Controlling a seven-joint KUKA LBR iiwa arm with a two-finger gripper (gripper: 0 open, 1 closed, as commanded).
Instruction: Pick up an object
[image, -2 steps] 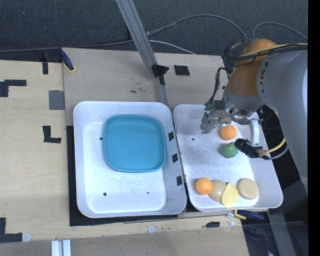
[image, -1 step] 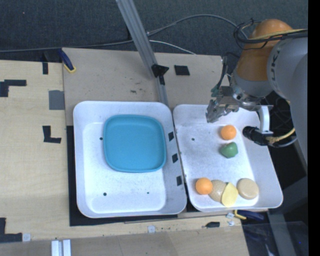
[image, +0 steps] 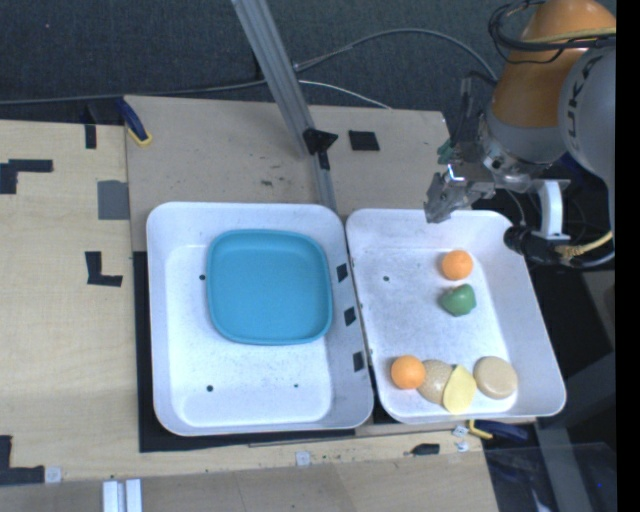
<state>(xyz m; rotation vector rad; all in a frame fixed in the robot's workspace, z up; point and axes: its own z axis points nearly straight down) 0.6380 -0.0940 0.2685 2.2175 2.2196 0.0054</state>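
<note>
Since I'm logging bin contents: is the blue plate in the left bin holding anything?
Empty. The blue plate lies flat in the left bin, its whole blue surface showing with nothing on it.

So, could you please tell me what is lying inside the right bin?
The right bin holds an orange ball, a green piece, and a touching front cluster: another orange ball, beige lump, yellow piece, tan round. The beige lump is partly covered.
</note>
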